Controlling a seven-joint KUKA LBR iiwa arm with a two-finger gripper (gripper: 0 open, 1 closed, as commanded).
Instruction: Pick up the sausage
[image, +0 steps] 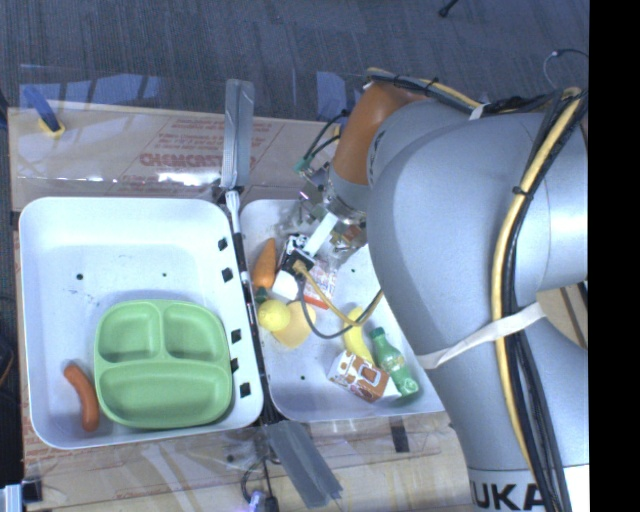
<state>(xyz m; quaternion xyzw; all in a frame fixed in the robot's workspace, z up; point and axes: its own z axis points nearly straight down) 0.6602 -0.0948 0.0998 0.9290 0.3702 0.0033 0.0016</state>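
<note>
The sausage (82, 395), reddish-brown and slightly curved, lies in the left bin (120, 235) at its near left corner, just left of a green divided plate (163, 363). My gripper (312, 228) hangs over the far part of the right bin (300, 400), far from the sausage, close to an orange carrot (264, 265). The wrist and arm hide its fingers.
The right bin holds a lemon (274, 316), a pale yellow piece (296, 331), a yellow item (356, 342), a green bottle (393, 362) and a small brown and white box (358, 376). The big grey arm (470, 250) covers that bin's right side.
</note>
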